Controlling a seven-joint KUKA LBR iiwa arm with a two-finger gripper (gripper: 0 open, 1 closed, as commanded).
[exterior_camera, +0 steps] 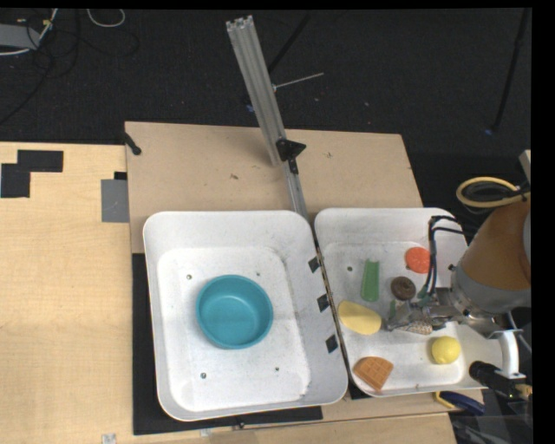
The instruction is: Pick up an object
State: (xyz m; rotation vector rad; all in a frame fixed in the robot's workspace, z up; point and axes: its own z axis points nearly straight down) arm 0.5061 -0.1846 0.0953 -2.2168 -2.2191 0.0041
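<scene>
You can't tell the fingers' [414, 323] state from here. They sit low in the right white bin [347, 227], pale yellow oval object [359, 318] just left of them, brown round disc [402, 287] just behind. Pick one target and centre on it before closing.

Dark floor [390, 69] at the top, almost black, with thin cables [78, 26] lying at the top left. Light wooden desk [61, 295] on the left, with black and grey patches [35, 169] stuck near its top edge. Brown board [208, 169] in the middle, lying under the bins. Long metal rail [260, 82] slanting down from the top onto that board, with a black clip [289, 149] near its lower end. Soft, even light over the wood.
</scene>
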